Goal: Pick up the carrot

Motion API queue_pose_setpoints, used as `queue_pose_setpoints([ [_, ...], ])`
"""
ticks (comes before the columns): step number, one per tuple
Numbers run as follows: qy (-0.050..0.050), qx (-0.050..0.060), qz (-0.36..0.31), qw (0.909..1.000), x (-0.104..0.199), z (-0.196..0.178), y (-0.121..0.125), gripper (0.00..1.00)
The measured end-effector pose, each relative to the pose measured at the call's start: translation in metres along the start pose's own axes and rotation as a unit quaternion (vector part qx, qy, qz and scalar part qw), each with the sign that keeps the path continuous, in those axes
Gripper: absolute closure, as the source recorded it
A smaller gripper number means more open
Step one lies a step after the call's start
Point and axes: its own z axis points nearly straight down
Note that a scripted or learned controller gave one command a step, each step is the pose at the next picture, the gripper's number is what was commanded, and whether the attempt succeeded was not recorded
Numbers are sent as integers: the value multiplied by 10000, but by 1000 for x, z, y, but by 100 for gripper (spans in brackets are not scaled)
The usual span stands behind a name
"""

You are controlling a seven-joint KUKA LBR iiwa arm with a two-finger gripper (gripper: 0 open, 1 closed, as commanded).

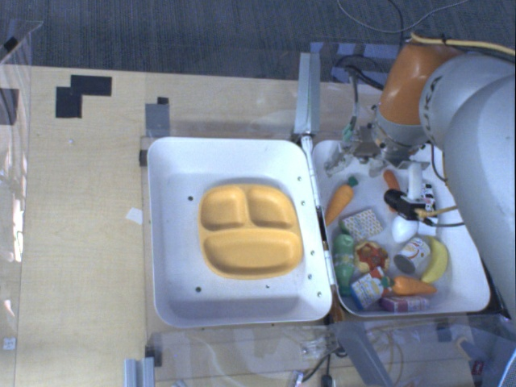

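We see the gripper (360, 153) at twelve o'clock above the carrot (340, 203) in the right bin (463, 297); we cannot tell its opening.

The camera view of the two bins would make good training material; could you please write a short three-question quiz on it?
1. True or false: the yellow divided plate lies in the left bin.
2. Which bin holds the carrot lying near the divider? A) left B) right
3. Fill in: the banana lies near the right bin's ____ wall.

Key: 1 true. 2 B: it lies below the gripper; a second carrot lies lower in that bin. 3 right.
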Motion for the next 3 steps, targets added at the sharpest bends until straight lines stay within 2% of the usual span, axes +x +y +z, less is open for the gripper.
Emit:
queue_pose_setpoints([
  [1,6,33,-249,9997,-8,13,-21,0],
  [2,15,-10,-254,9997,-6,0,-19,100],
  [3,14,37,-570,9984,69,-86,-54,100],
])
